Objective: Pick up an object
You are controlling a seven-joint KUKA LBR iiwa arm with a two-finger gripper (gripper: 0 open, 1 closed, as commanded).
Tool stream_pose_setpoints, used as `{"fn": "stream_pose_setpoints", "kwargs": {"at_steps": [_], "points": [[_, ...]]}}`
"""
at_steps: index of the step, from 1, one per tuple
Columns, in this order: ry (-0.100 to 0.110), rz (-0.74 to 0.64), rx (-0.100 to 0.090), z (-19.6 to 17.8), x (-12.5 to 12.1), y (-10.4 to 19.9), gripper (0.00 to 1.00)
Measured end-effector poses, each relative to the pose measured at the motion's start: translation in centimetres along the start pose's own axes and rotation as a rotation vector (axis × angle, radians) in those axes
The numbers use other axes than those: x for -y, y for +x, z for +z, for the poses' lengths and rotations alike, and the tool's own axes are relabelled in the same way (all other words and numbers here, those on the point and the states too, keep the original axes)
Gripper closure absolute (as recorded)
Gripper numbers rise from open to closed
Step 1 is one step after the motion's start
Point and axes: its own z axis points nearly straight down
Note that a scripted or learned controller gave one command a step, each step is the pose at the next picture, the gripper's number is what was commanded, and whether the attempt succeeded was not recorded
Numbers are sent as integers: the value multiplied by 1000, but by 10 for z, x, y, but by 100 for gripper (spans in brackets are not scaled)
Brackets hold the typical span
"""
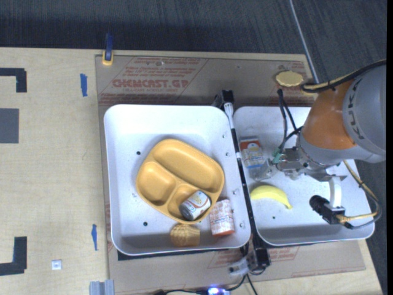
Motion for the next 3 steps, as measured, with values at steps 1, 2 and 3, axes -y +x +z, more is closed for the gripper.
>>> {"fn": "stream_pose_setpoints", "kwargs": {"at_steps": [1,2,3], "points": [[-1,0,-1,0,38,1,0],[-3,0,0,0,45,3,0],[-3,0,0,0,67,4,0]]}}
